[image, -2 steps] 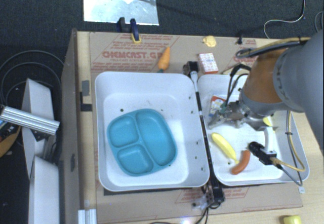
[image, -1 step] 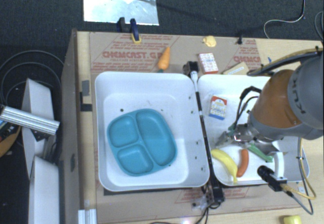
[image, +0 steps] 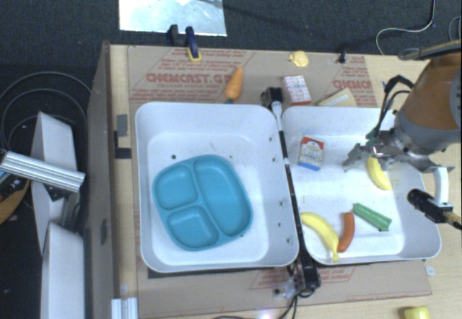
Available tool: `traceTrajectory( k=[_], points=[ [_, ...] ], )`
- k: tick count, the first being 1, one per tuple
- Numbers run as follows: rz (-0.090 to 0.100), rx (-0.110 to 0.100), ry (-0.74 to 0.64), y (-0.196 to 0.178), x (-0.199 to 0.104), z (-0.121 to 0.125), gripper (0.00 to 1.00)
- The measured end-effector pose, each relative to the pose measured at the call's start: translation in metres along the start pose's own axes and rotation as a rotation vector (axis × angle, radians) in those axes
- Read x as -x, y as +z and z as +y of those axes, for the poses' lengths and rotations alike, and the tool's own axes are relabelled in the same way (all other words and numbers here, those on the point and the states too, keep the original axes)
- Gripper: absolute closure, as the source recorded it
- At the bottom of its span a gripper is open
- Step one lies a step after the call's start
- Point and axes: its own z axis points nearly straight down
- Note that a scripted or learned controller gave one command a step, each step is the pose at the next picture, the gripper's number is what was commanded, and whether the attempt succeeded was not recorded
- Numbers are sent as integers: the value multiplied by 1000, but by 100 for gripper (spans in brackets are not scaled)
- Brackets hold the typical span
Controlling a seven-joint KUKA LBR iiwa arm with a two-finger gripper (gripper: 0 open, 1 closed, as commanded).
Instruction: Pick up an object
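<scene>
My gripper [image: 370, 154] hangs low over the right bin [image: 415, 245], near its right-hand wall. Directly under it lies a short yellow banana [image: 380, 175], whose upper end is hidden beneath the gripper; I cannot tell whether they touch. To the left in the same bin lies a small red, white and blue carton [image: 311, 152]. Toward the front edge lie a green block [image: 372, 216], an orange-red sausage shape [image: 347, 231] and a second yellow banana [image: 321, 230].
The left bin [image: 155, 130] holds a blue divided plate [image: 202, 200]. Behind the bins on the cardboard lie an orange carrot [image: 234, 84], a small box [image: 297, 89] and a yellow lump [image: 299, 58]. A black-tipped part [image: 426, 203] juts over the right bin's edge.
</scene>
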Motion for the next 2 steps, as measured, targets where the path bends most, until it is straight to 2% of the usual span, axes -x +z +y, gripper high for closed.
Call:
traceTrajectory(
  k=[1,2],
  points=[
    [5,-8,-2,15,16,13,0],
    [5,-9,-2,14,16,12,0]
  ],
)
